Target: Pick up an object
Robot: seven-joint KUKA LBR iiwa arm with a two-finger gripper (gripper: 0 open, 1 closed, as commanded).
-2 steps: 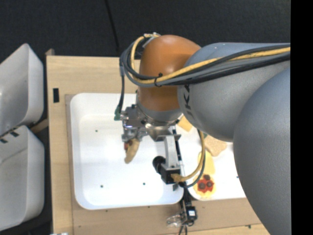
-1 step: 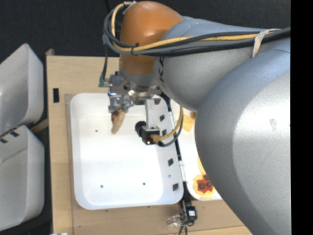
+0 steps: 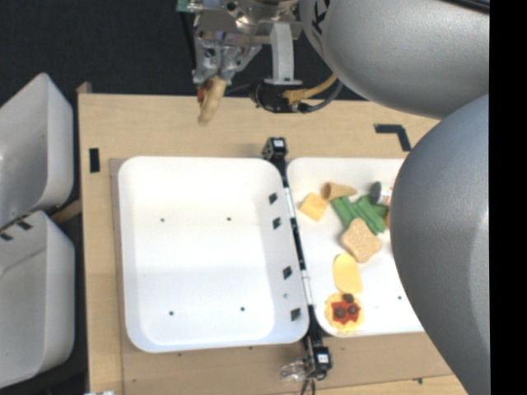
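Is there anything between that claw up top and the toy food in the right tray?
Something seems to be in the gripper already: a pale, beige piece hangs from its fingers, above the bench behind the left bin. Between it and the toy food in the right bin, only the low divider lies.

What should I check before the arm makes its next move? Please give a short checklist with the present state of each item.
1. Something between the fingers of the gripper: ok, a pale tan object hangs there.
2. Grip security: cannot tell, the object sticks out below the fingertips.
3. Gripper lifted above the bench: ok.
4. Left bin ready to receive: ok.
5. Remaining items in the right bin, such as the bread slice: ok, lying apart from the divider.
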